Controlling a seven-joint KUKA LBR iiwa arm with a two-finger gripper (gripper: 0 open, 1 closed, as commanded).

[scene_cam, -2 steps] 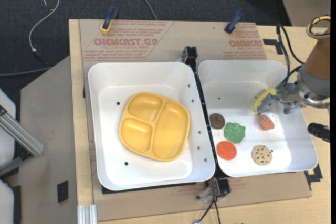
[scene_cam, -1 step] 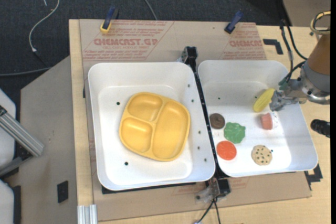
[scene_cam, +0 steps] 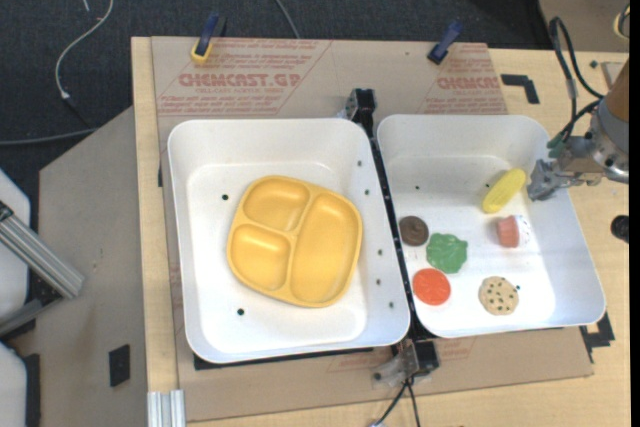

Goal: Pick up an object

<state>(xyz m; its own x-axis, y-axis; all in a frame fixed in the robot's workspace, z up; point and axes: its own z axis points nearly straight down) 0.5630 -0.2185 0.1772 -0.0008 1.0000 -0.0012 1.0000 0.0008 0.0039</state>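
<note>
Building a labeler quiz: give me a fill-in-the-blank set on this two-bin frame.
1. The yellow divided plate lies in the ____ bin.
2. The plate has ____ compartments.
3. The green toy lies directly above the ____ slice in the right bin.
4. The hand is over the right bin's right edge, nearest the ____ toy.

Missing words: left; three; orange; yellow

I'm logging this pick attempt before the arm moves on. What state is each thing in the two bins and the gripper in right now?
Yellow divided plate: flat, left bin.
Yellow banana-like piece: lying, right bin, beside gripper.
Brown round piece: lying.
Green broccoli-like piece: lying.
Pink piece: lying.
Orange-red disc: flat.
Cookie: flat.
Gripper: low at right bin's edge, holding nothing visible.
</note>
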